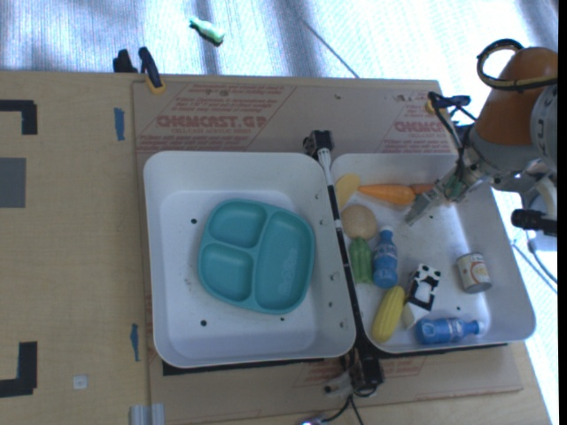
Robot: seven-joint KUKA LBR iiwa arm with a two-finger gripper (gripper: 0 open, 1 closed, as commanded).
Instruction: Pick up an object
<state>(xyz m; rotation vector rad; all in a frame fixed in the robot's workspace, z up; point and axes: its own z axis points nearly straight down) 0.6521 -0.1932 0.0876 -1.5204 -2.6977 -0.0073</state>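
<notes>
Carrot [387, 193] lies at back of right bin [496, 237], its tip just beside gripper [431, 199]. Gripper sits low at carrot's right end; can't tell its state, nothing seen held. Nearby in same bin: potato [360, 220], blue bottle [384, 258], corn [388, 313], can [474, 272]. Left bin [168, 237] holds teal tray [257, 256].

teal divided plate [257, 257] in left bin [168, 193], cardboard sheet [213, 118]
</notes>
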